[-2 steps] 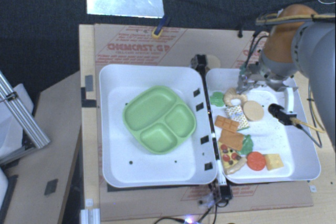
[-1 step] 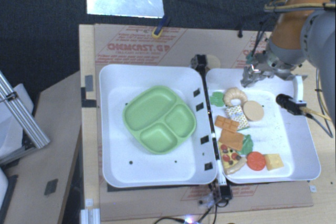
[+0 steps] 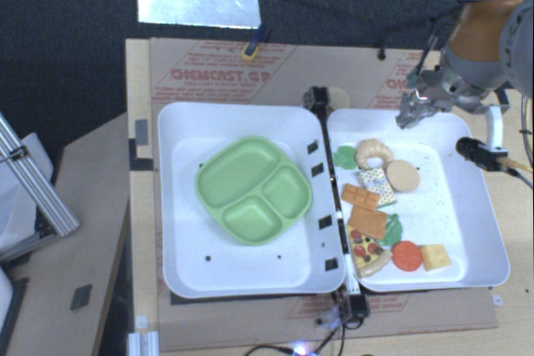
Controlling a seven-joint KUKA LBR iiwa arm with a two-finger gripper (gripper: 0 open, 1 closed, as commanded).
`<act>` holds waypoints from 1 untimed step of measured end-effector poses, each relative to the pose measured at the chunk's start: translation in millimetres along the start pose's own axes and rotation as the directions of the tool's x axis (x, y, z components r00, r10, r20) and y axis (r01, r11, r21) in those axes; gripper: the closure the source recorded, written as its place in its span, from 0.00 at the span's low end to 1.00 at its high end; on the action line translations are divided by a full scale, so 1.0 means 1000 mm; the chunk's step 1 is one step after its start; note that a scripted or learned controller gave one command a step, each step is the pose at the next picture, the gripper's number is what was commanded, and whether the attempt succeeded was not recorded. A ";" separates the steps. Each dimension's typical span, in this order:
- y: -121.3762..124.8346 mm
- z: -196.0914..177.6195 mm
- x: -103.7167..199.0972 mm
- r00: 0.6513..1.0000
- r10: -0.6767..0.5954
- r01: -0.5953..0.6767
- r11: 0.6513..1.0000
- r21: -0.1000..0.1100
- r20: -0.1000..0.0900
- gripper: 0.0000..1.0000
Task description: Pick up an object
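Hovering over the far edge of the right bin, the gripper carries nothing visible between its fingers; whether they are spread or closed cannot be told. Nearest it in that bin lies a croissant, with a green leaf piece to its left and a round tan cookie beside it. Further toward the front sit a checkered cracker, an orange waffle, a pizza slice, a tomato slice and a cheese cube. The left bin holds a green divided plate.
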State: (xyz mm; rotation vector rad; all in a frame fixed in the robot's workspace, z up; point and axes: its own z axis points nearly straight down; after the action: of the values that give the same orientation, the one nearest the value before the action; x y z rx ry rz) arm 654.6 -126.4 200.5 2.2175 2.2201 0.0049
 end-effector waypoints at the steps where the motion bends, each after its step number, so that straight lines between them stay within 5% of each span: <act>1: 0.001 -0.026 0.000 1.000 -0.003 0.003 1.000 0.001 0.000 1.00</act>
State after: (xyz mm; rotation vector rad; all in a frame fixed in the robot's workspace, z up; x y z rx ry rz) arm 655.7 -126.2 226.2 2.2150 2.2239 0.0044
